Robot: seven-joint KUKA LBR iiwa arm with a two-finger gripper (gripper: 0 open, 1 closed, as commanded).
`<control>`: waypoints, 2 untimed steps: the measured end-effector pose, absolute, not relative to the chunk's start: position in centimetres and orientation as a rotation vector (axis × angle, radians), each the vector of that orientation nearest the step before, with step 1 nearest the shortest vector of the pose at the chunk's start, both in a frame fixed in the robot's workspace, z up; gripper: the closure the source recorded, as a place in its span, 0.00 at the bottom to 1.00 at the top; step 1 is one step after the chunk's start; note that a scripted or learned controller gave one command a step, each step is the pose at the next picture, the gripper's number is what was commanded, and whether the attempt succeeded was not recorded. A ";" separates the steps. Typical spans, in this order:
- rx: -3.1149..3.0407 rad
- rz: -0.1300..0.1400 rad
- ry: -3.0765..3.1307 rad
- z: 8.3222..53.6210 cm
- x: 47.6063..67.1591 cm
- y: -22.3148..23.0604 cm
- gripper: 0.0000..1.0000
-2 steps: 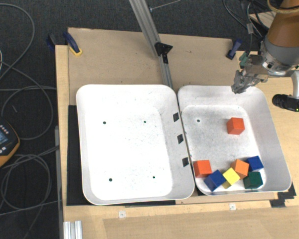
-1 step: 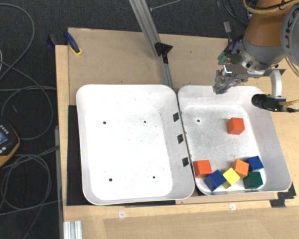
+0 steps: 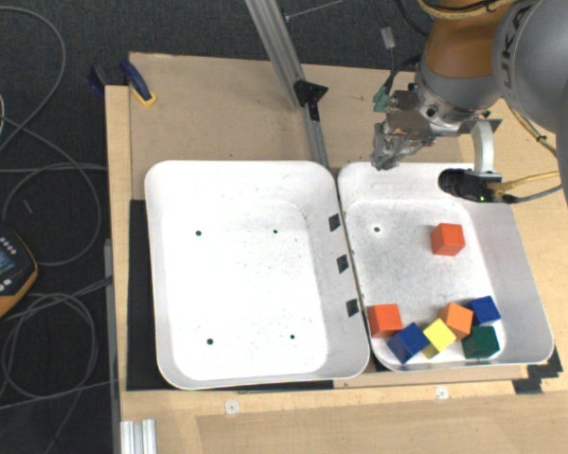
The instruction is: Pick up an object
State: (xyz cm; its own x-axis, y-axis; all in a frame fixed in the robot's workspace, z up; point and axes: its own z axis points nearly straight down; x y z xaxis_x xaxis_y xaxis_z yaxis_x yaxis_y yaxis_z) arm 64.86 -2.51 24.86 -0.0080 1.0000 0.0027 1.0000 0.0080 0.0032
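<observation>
My gripper (image 3: 386,155) hangs over the far left corner of the right bin (image 3: 511,253), its tips pointing down, with nothing visible between them. An orange-red cube (image 3: 447,238) lies alone in the middle of that bin, well to the right of and nearer than the gripper. Along the bin's near edge sit several cubes: an orange one (image 3: 385,319), a blue one (image 3: 408,341), a yellow one (image 3: 439,335), another orange (image 3: 459,318), a blue one (image 3: 484,308) and a dark green one (image 3: 481,342).
The left bin (image 3: 237,272) shows only small dark specks. A metal pole (image 3: 284,55) slants across the bench behind the bins. Black clips (image 3: 342,264) sit along the seam between the bins. Cables and a handheld device (image 3: 0,268) lie off the bench at left.
</observation>
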 end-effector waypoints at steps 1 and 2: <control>2.213 0.007 2.230 25.5 64.7 2.9 1.00; 2.215 0.004 2.230 24.0 65.2 8.6 1.00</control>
